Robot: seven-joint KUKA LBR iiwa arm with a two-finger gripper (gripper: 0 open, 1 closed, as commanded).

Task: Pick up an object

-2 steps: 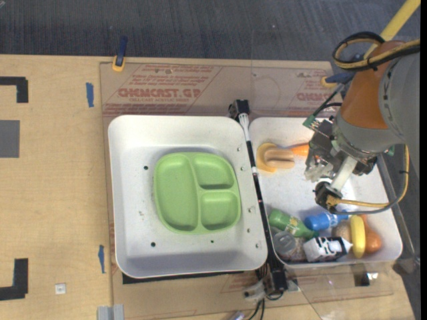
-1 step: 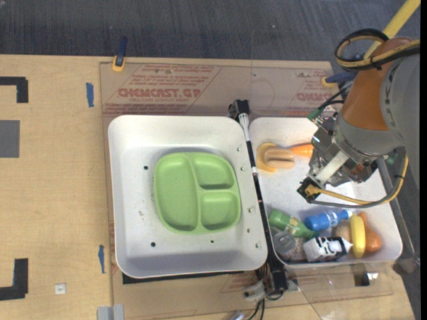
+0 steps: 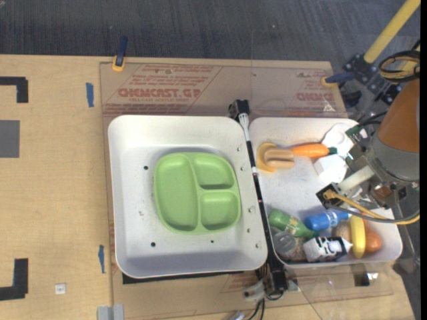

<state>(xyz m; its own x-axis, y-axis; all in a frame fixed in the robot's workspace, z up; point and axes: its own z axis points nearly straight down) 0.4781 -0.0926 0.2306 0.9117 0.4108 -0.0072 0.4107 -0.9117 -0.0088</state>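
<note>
Nearest us, we see a black-and-white toy beside a yellow banana in the right bin. Above them hangs the gripper; its state we cannot tell.

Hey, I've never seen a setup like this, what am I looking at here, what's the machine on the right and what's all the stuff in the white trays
This is one photo from a camera fixed above a workbench, looking down at a slant. The grey and orange shape at the right is a robot arm reaching in; a program drives it to pick up an object. Its tool hangs over the right bin, and I cannot tell whether it grips anything.

Two shallow white bins sit side by side. The left bin holds a green divided plate. The right bin holds small items: an orange carrot toy beside a tan piece near the top, and a green item, a blue bottle and a yellow and orange toy near the bottom.
</note>
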